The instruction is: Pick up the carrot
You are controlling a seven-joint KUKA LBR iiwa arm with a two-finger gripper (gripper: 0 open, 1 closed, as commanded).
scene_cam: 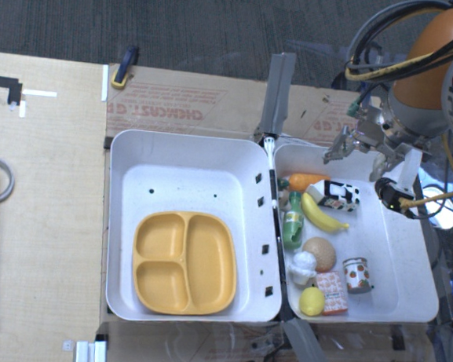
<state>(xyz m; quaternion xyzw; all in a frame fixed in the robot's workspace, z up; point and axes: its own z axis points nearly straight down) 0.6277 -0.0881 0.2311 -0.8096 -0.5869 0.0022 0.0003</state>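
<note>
**Arm raised over the far edge of the right bin; carrot lying in the bin**

The arm (pixel 434 56) enters from the right side of the camera view. Its orange band sits at the upper right, with black and yellow cables looping over it. Below the band, the grey wrist angles down and to the left. The gripper (pixel 341 147) hangs at the far rim of the right bin (pixel 409 255), above the bin's far-left corner. Two thin fingers (pixel 333 152) point downward and stand slightly apart, with nothing between them. The gripper touches none of the bin's contents.

The carrot (pixel 305 181) lies on the floor of the right bin, near its far-left corner. It lies roughly crosswise, just below and to the left of the gripper. Its near side lies just beside the banana (pixel 322 212), which runs diagonally toward the bin's centre. A black-and-white cow toy (pixel 340 196) sits just right of the carrot.

A green bottle (pixel 293 223) lies along the left wall of the same bin. Nearer the front are a brown egg-shaped item (pixel 320 252), a white item (pixel 303 266), a lemon (pixel 311 301), a small red box (pixel 332 292) and a small can (pixel 357 275).

The left bin (pixel 126 207) holds a yellow divided plate (pixel 184 261) with three compartments.
</note>
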